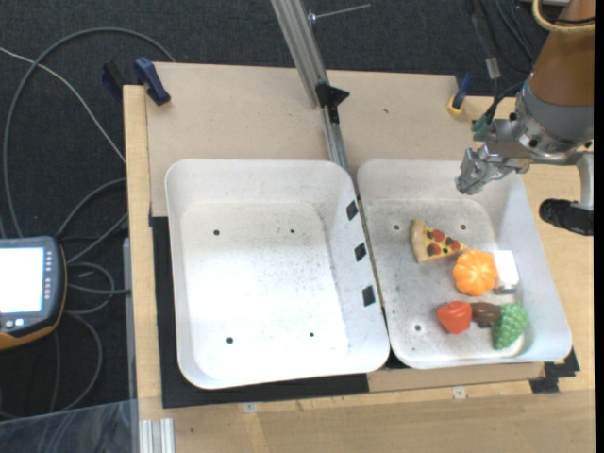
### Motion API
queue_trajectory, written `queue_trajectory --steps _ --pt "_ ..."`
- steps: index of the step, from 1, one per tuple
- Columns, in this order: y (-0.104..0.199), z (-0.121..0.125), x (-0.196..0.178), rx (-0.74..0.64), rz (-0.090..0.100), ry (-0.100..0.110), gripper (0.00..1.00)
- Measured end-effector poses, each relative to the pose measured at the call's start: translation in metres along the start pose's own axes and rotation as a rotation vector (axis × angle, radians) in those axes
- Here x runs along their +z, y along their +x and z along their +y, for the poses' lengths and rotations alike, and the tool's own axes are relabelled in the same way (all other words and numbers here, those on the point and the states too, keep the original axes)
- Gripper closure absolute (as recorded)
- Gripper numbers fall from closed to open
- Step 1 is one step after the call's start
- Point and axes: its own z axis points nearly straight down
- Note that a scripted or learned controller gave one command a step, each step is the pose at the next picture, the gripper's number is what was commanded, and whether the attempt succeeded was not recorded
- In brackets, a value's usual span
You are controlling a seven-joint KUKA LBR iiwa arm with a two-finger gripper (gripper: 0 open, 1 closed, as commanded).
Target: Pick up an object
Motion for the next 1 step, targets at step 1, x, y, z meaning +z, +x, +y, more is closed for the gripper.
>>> queue_trajectory --steps 1 --pt "0.05 0.0017 0.0122 -0.004 0.004 0.009 1.0"
